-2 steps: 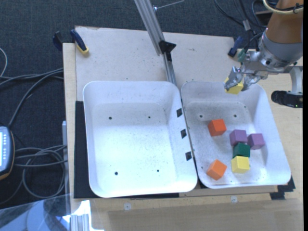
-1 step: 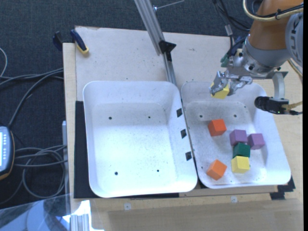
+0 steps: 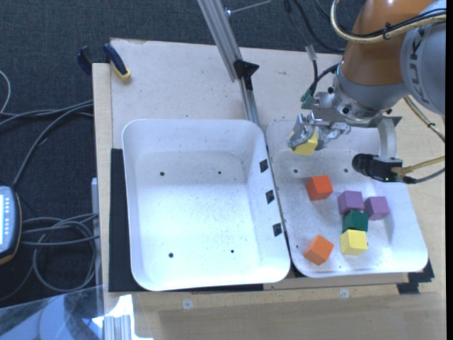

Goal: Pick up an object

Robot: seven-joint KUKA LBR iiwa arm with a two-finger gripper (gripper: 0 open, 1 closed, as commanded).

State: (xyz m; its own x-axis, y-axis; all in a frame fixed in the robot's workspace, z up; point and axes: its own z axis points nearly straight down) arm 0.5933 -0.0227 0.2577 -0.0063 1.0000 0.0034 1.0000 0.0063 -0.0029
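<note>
My gripper (image 3: 308,137) hangs over the back left part of the right bin (image 3: 407,250), shut on a small yellow block (image 3: 306,145) that shows between its fingers, lifted off the bin floor. Below it in the same bin lie an orange block (image 3: 319,187), two purple blocks (image 3: 350,202) (image 3: 376,207), a green block (image 3: 355,222), a yellow block (image 3: 353,241) and another orange block (image 3: 319,248).
The left bin (image 3: 141,147) sits beside the right one, with black clips along the shared wall. A slanted metal pole (image 3: 221,27) crosses the bench behind the bins. A blue and yellow tool (image 3: 117,60) lies at the bench's back left corner. Cables trail on the floor at left.
</note>
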